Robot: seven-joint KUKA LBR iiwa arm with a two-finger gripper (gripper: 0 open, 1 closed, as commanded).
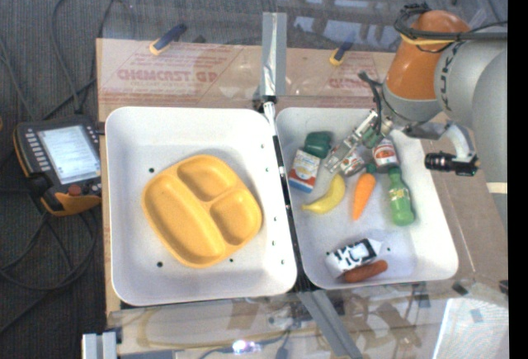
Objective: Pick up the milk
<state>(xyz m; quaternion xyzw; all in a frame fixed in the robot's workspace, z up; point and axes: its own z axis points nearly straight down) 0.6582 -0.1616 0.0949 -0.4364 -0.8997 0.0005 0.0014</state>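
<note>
The milk [308, 161] is a small white carton with a green top and a blue and red label. It lies in the right bin [429, 254], close to that bin's left wall. My gripper [346, 158] hangs just to the right of the carton, between it and a small red-labelled bottle [384, 153]. It stands open with nothing between its fingers. The carton rests on the bin floor, apart from the gripper.
A banana [327, 196] lies just below the milk, with a carrot [363, 195] and a green bottle [400, 198] to its right. A black-and-white packet [355, 253] and a sausage [365, 271] lie at the bin's front. The left bin [132, 134] holds a yellow divided tray [202, 209].
</note>
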